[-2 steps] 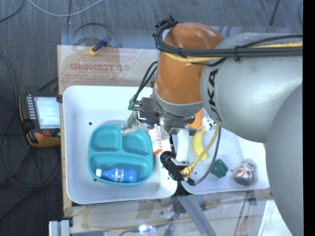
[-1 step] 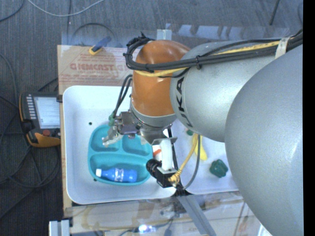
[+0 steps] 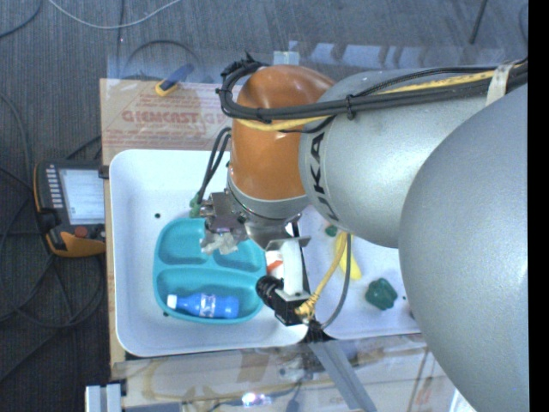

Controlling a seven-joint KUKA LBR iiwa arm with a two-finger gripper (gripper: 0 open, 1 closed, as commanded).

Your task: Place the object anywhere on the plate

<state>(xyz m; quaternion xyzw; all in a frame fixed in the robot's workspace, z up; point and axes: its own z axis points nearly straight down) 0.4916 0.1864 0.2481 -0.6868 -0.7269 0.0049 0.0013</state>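
teal divided plate (image 3: 176, 256) lies in the left white bin (image 3: 129, 196), towards that bin's 5 o'clock corner, with three compartments. a blue bottle (image 3: 206, 304) with a white cap rests on its side in the long compartment at the plate's 6 o'clock edge; it is apart from the hand and lies fully inside the plate's rim, so the placement appears, by judgement, already achieved.

the hand (image 3: 220, 240) hangs over the plate's 1 o'clock compartment, just above the ridge between the upper compartments. its pale fingertips are small and partly hidden under the wrist, so whether they are spread or closed cannot be told; nothing is seen between them.

the grey arm (image 3: 412, 187) with its orange band (image 3: 270, 127) reaches in from 3 o'clock and covers much of the right bin (image 3: 369, 320). in that bin a green object (image 3: 381, 293) and a yellow object (image 3: 352, 264) lie near each other, at about 3 o'clock from the plate, well apart from it.

a handheld pendant (image 3: 69, 206) sits off the desk at 9 o'clock.
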